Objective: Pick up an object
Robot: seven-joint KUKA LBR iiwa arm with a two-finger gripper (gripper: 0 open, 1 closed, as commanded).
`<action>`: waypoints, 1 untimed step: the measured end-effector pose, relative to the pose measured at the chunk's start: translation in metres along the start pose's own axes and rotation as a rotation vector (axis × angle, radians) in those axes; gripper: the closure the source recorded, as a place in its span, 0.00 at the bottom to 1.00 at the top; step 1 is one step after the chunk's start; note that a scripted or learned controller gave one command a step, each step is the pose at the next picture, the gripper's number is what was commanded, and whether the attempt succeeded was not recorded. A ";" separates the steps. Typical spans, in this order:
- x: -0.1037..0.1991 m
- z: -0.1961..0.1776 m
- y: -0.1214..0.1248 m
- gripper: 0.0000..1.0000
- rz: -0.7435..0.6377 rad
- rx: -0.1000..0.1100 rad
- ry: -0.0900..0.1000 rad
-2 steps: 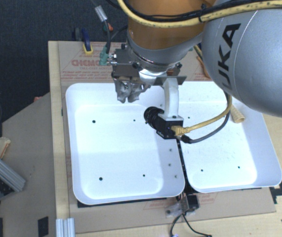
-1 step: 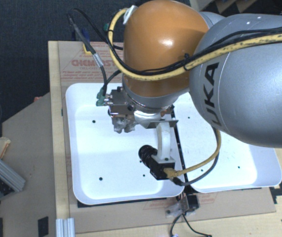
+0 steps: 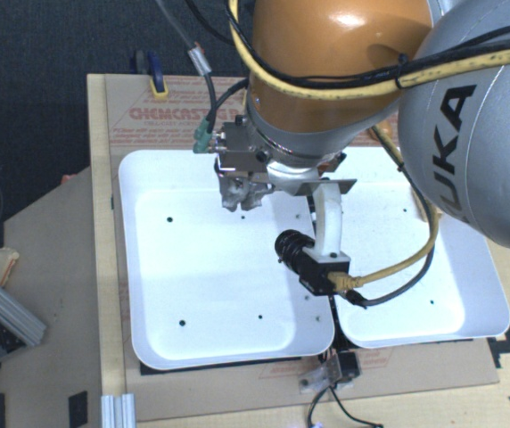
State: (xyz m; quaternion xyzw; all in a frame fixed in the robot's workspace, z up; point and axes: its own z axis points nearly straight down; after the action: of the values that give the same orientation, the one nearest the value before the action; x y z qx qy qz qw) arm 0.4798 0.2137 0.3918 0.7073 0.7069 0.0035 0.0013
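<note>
My gripper (image 3: pixel 240 194) hangs under the big orange and grey wrist, over the back part of the left bin (image 3: pixel 148 266), near the wall it shares with the right bin (image 3: pixel 469 301). It is a small grey metal piece seen from above, and the wrist hides most of it. A white bracket (image 3: pixel 329 221) and a black cylinder (image 3: pixel 296 253) with a yellow cable hang beside it, above the divide between the bins.
The arm's bulk covers the back of both bins and much of the right one. The left bin's white floor shows a few small black dots. Both bins rest on a brown board (image 3: pixel 103 150); a metal rail (image 3: pixel 5 315) lies at the left.
</note>
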 end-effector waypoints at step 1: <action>0.011 0.080 -0.003 1.00 -0.001 0.017 -0.007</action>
State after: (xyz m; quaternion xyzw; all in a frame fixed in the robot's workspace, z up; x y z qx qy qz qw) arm 0.4778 0.2250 0.3114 0.7070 0.7072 -0.0049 -0.0022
